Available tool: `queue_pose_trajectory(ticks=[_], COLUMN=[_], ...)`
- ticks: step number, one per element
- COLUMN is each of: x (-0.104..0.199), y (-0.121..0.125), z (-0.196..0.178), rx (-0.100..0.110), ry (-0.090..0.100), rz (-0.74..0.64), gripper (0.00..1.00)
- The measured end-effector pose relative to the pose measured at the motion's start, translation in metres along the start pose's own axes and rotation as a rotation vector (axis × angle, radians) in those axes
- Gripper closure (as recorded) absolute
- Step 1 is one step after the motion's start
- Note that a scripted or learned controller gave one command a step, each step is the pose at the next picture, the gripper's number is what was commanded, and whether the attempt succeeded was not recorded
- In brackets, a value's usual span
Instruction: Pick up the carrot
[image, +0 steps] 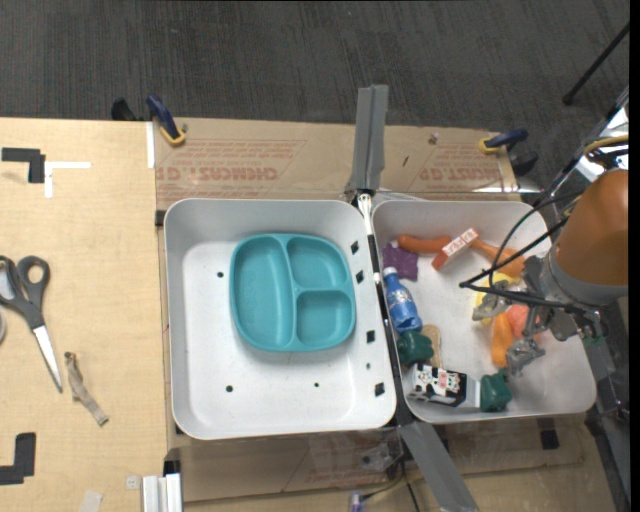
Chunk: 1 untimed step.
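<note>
Two white bins side by side on the desk (80, 300); left bin (190, 400) holding a teal divided plate (293, 292), three compartments, set a little above the middle. Right bin (560, 395) crowded with small things. At its top, a long orange-red piece (425, 243) lying flat; just right of that, an orange piece with a white label (462, 246), tilted. By the left wall, a purple piece (401, 261), and below that a blue bottle (402, 303) lying along the wall, white cap upward in the view. Below the bottle, a dark green toy (415, 347); lower still, a white-and-black card-like thing (440, 382), flat near the front wall; just right of that, a second green toy (494, 392).

Carrot (503, 333) in the right half of the right bin: bright orange, roughly upright in the view, a yellowish bit at its upper left. Arm (600, 240) reaching in from the right, orange band over the bin's right edge, black cables looping leftward above the carrot. Gripper (528, 345) low over the carrot's right side, close against it; cannot tell whether spread or closed, nor whether touching the carrot, parts too dark and tangled with cable.

On the bare desk to the left, scissors (30, 310), blades pointing down in the view; near them a small grey strip (85, 390). Black tape marks (25, 163) at the far left. Blue clamps (165, 120) on the cardboard (260, 165) behind the bins.
</note>
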<state>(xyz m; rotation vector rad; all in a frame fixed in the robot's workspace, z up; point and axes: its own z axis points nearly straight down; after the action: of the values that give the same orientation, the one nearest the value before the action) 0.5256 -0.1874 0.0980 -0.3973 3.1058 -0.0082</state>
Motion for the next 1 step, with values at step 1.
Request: queue_pose_trajectory(ticks=[1], x=[-0.0016], y=[0.0015], z=[-0.0098], rx=[-0.001], ry=[0.0], rz=[-0.005], gripper=[1.0])
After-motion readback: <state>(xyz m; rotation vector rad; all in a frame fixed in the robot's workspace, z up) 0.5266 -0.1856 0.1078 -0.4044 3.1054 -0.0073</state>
